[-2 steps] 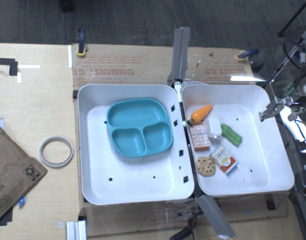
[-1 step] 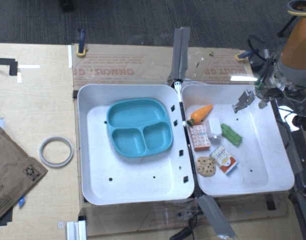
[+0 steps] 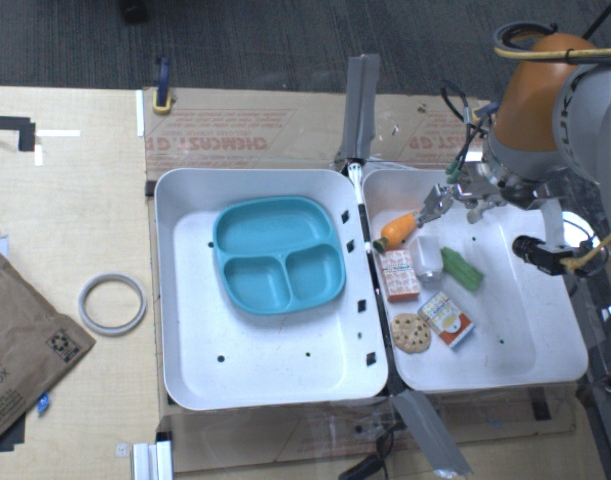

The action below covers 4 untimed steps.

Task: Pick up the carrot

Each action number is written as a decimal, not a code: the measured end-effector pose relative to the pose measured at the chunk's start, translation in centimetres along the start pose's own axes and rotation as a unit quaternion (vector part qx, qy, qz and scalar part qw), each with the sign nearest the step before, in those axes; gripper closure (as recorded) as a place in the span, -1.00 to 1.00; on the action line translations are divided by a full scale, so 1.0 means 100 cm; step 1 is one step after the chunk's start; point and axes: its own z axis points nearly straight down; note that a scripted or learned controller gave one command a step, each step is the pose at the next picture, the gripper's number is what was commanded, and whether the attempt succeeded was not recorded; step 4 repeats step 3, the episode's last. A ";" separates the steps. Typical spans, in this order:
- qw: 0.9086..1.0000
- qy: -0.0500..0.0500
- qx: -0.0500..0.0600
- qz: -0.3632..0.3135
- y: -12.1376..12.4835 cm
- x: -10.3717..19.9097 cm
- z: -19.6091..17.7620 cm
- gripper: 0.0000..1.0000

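The carrot (image 3: 398, 230) lies in the right bin (image 3: 545, 358), close to that bin's left wall and toward its far end, orange body with a green tip pointing up and right. The gripper (image 3: 434, 204) sits just up and right of the carrot, its grey fingers reaching down at a slant toward the green tip. Whether the fingers touch or pinch the carrot cannot be told, and how far apart they stand is not clear either. The arm (image 3: 545, 88) comes in from beyond the carrot on the right, its orange band above the wrist.

Just below the carrot lies a red-and-white box (image 3: 398, 274), with a clear packet (image 3: 426, 261) to its right. A green piece (image 3: 462, 269) lies right of the carrot and a little lower. Farther below the carrot are a cookie (image 3: 412, 333) and a small carton (image 3: 447, 319) beside it.

Left of the carrot, across the bin walls, the left bin (image 3: 185, 368) holds a blue tray (image 3: 278, 255) with three compartments. Well left of the carrot, on the bench, lies a tape ring (image 3: 113, 302).
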 end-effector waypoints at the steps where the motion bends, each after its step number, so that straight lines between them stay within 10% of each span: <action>1: 0.988 0.000 -0.002 0.153 0.015 0.018 0.049 -1.00; 2: 0.989 -0.001 0.000 0.151 0.015 0.017 0.041 1.00; 3: 0.987 -0.001 0.000 0.164 0.030 0.067 -0.049 1.00; 4: 0.987 -0.001 0.000 0.164 0.030 0.067 -0.049 1.00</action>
